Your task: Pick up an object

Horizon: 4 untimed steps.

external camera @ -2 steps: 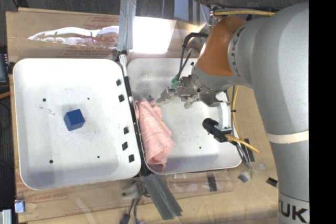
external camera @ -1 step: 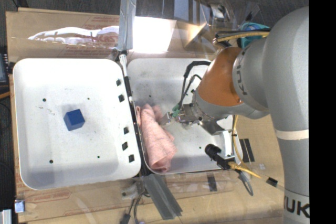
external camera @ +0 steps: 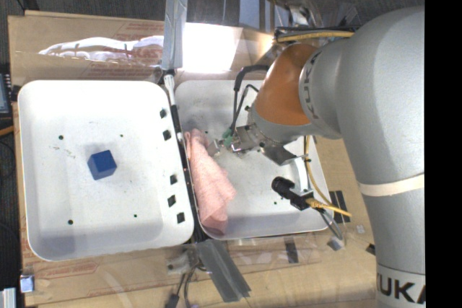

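Cloth (external camera: pixel 211 184), pink and crumpled, lies in the right bin (external camera: pixel 253 202). It stretches along the wall shared with the left bin (external camera: pixel 86 108), and its near end is heaped toward the front corner. My tool (external camera: pixel 229 142) sits low over the right bin, just beside the cloth's far end, at its right edge. My own arm (external camera: pixel 339 83) crowds the spot, so I cannot tell how far open the tool is, nor whether it has hold of any fabric. The only other object is a blue cube (external camera: pixel 102 164), alone on the floor of the left bin and well apart from the tool.

I judge the cloth to be the object in reach, and most of the risk lies in where I stand against it. I am at its edge, not over its bulk, so closing here may catch only a thin fold, or bare bin floor. A thin fold would likely slide free once the weight of the cloth comes onto it. Shifting left for a fuller bite brings me toward the shared wall, and I could strike it. Going too low would press me against the floor. Even with a good hold, the cloth is long and limp. Its trailing end may drag along the wall or snag on the rim and pull loose.
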Motion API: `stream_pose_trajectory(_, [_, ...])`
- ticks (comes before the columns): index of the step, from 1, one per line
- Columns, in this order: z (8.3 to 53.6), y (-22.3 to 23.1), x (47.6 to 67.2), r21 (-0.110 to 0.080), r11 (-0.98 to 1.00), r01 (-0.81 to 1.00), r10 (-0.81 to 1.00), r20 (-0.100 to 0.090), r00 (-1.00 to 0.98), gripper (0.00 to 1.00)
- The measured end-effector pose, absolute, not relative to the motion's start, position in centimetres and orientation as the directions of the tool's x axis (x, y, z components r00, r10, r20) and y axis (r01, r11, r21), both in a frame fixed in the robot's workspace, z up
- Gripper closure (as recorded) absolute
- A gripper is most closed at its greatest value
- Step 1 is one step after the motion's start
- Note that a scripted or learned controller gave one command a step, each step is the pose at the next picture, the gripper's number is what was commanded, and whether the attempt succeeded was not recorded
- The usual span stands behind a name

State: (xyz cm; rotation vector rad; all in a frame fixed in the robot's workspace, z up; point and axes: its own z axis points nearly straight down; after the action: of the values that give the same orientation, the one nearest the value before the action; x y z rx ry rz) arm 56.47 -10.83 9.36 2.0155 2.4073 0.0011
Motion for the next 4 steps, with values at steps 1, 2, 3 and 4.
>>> stream_pose_trajectory(1, [9.3, -10.8, 51.8, 0.001, 0.274, 0.962, 0.962, 0.0, -0.274, 0.0])
stream_pose_trajectory(2, [9.3, -10.3, 47.8, 0.003, 0.238, 0.971, 0.971, -0.002, -0.238, 0.0])
stream_pose_trajectory(3, [13.4, -11.7, 47.7, -0.001, 0.021, 1.0, 1.0, 0.0, -0.021, 0.0])
stream_pose_trajectory(4, [9.3, -9.5, 47.8, 0.002, 0.07, 0.998, 0.998, -0.001, -0.07, 0.0])
